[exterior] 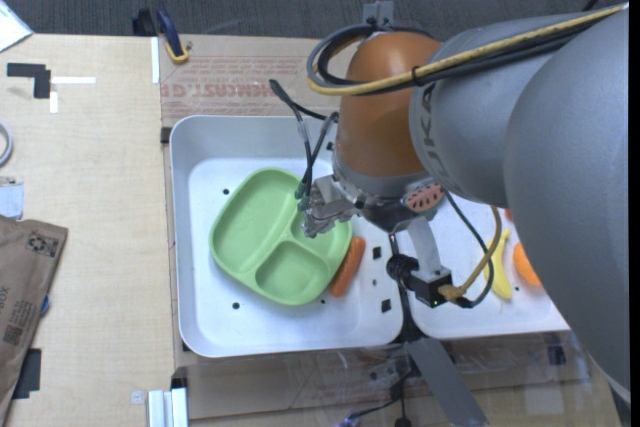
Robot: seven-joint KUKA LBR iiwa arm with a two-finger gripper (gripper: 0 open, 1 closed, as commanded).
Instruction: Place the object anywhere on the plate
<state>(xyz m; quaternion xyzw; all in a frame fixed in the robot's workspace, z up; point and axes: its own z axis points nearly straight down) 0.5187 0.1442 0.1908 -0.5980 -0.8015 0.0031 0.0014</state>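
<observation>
The gripper (318,215) hangs over the right rim of the green divided plate (262,233) in the left bin (200,315); whether it grips anything cannot be determined. A toy carrot (347,268) lies just beside the plate's right edge. Judged light, rigid and smooth-skinned, liable to roll; best taken across its middle.

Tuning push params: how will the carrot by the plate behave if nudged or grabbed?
The carrot is long and rounded, so it will probably roll sideways if pushed. It looks like smooth moulded plastic, so likely stiff, light and a bit slippery. It lies against the plate rim, which may stop it rolling that way.
</observation>
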